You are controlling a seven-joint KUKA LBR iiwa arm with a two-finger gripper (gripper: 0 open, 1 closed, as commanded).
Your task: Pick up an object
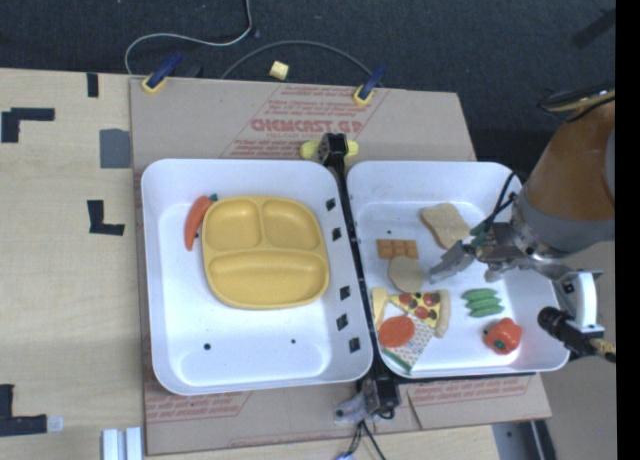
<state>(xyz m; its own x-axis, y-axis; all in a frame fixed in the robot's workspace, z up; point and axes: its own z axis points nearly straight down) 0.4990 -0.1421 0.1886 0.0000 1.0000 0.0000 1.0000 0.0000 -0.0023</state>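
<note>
Nearest, right bin (520, 363): red pepper (503, 335), pizza slice (412, 316), green beans (482, 299). Then gripper (447, 263) low over tan round piece (405, 274), fingers spread, nothing between them. Beyond: cracker (397, 248), bread slice (445, 224). Left bin (160, 248): yellow plate (266, 251), carrot (196, 221). Pick not done; closing and lifting left.

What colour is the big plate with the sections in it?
Yellow. The divided plate sits in the left bin, seen clearly in the camera view.
</note>
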